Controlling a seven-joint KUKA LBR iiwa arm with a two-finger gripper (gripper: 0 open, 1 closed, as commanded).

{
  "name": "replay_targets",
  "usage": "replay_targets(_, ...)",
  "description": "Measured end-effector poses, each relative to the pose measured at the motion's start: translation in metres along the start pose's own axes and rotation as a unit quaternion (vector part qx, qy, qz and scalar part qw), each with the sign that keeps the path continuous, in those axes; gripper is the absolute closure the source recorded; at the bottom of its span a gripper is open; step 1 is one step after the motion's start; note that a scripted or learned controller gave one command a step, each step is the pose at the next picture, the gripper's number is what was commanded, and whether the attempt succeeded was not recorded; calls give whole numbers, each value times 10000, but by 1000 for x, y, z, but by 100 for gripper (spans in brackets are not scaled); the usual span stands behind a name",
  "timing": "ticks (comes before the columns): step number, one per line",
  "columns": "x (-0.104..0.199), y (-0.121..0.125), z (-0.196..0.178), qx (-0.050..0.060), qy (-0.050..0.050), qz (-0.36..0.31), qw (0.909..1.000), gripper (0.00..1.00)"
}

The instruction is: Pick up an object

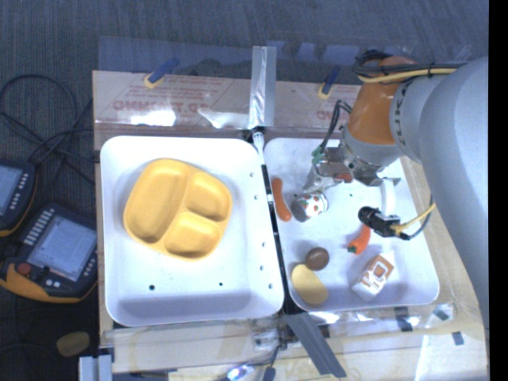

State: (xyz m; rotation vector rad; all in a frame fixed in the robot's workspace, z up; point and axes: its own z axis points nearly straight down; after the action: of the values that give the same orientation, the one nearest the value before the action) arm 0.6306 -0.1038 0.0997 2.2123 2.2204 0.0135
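Note:
My gripper (316,187) hangs over the upper left part of the right bin (413,292), below the orange wrist band. Right under its tip lies a small round silvery object with red spots (309,206), which looks to be touching it. An orange sausage-shaped piece (279,198) lies by the bin's left wall. In the bin's front part lie a brown round piece (317,258), a yellow oval piece (308,285), a small carrot (359,240) and a white and orange box (373,275).
The left bin (127,292) holds a yellow divided plate (178,206). A black cable fitting (376,219) hangs off the arm above the carrot. The grey arm covers the right bin's far right corner. Handheld controllers lie left of the bench.

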Motion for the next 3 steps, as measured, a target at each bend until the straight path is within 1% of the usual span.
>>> replay_targets(1, 0, 0, 0, 1, 0, 0, 10000, 0)
replay_targets(2, 0, -32, 9, -11, -28, 8, 10000, 0)
replay_targets(3, 1, -32, -1, -15, -10, 9, 10000, 100)
